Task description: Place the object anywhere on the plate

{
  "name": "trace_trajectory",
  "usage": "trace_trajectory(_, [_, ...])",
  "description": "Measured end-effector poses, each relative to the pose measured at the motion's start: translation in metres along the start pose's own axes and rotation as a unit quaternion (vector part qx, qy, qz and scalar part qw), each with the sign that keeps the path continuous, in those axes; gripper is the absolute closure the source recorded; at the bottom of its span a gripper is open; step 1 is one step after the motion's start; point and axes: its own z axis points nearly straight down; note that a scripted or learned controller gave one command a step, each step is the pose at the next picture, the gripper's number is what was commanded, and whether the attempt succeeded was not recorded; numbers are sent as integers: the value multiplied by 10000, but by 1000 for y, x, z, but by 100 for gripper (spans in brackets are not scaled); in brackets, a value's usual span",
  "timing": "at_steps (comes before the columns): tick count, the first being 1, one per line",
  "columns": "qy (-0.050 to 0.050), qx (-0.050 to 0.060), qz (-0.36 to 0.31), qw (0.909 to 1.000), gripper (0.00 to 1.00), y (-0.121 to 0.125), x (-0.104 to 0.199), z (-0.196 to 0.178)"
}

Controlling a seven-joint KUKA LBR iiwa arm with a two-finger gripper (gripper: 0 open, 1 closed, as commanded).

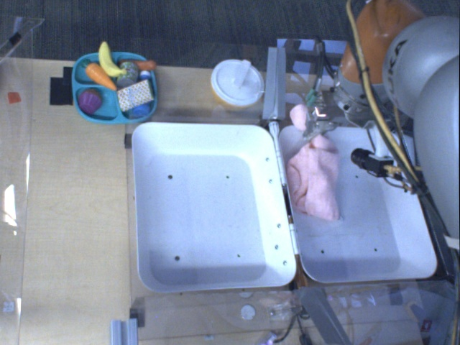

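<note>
pink cloth (314, 177) partly under end effector (316, 123)

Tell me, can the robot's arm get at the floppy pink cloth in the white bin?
Probably yes. The gripper hangs right at the top end of the floppy pink cloth in the right-hand shallow white bin, with nothing lying between them.

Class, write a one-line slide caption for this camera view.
Pincer at the top of a pink cloth in the right bin; left bin beside it, blue plate of toy food beyond.
</note>
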Motion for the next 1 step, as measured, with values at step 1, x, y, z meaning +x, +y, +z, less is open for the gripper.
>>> trace_trajectory(1, [4, -7, -44, 10000, 100, 2, 2, -38])
